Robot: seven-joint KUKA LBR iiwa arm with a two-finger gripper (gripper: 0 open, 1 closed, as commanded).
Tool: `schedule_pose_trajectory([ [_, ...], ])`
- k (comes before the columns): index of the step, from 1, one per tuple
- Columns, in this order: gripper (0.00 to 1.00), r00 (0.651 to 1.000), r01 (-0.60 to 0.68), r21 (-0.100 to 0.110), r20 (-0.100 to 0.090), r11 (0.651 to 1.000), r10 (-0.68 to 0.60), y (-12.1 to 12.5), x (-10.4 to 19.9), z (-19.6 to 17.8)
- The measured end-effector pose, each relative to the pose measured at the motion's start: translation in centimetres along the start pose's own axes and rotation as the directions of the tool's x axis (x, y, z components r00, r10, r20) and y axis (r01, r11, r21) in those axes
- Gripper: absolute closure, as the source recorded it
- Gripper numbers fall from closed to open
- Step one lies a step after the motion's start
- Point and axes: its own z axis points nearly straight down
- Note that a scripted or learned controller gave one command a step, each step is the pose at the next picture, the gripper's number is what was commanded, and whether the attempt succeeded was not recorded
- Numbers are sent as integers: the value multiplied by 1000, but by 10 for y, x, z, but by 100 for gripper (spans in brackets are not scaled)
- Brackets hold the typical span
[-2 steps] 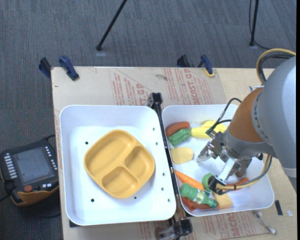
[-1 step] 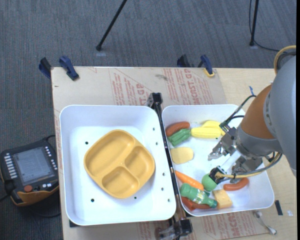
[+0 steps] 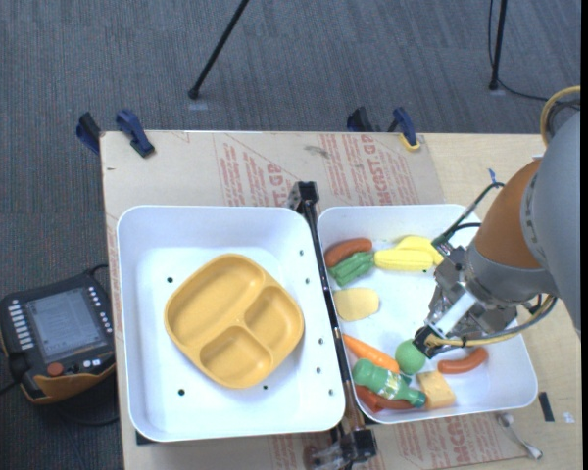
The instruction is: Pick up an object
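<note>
**Two bins, gripper low over the green ball in the right one**

Two shallow white plastic bins are seen side by side on the cardboard-topped bench [image 3: 255,160]. The left bin [image 3: 147,253] holds a yellow three-compartment plastic tray [image 3: 234,318], set roughly centrally and turned at an angle.

The right bin [image 3: 514,385] holds the toy food. A small round green ball [image 3: 409,356] is seen low in the bin, about 6 o'clock from bin centre. The gripper [image 3: 423,338] is placed just at the ball's 1 o'clock, touching or nearly so; finger opening cannot be told, and no grasp is shown.

Around the ball:
- red sausage [image 3: 463,361] at 3 o'clock, near
- orange carrot [image 3: 369,351] at 9 o'clock, just beside
- green bottle-shaped toy [image 3: 384,381] at 7 o'clock
- tan cracker-like block [image 3: 435,390] at 5 o'clock
- pale yellow flat oval piece [image 3: 357,305] at 10 o'clock, apart

At the bin's 12 o'clock end, a yellow corn cob [image 3: 409,257], a green pepper-like piece [image 3: 353,267] and a second red sausage [image 3: 348,251] are grouped.

A black handheld pendant [image 3: 54,333] is seen on the floor at 9 o'clock from the bench.
</note>
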Motion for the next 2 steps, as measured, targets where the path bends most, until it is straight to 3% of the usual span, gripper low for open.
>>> schedule_pose_trajectory([
  [1,100,1000,15,-9,-3,1000,-15,-6,-19,-146],
  [2,100,922,386,-6,1,922,-386,-48,-3,-139],
])
